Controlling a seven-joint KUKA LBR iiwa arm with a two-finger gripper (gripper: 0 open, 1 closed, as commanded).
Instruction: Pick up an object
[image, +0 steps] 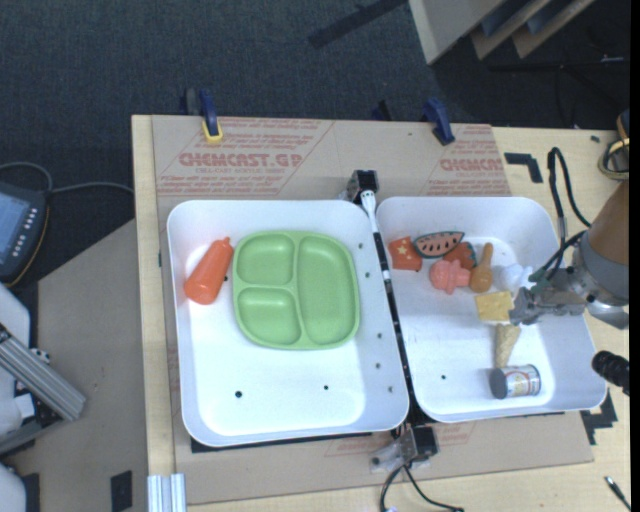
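Gripper (522, 308) sits low in the right bin (440, 395), beside the yellow block (493, 306); I cannot tell its state. Nothing looks lifted yet, so my pick remains undone.

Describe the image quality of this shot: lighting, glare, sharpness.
Camera view: lighting is even and soft, with only faint shadows under the green divided plate and the orange carrot toy; the white bins are bright, nearly washed out along their rims; small toys around the tool look soft in detail, and the arm at the right is slightly blurred.
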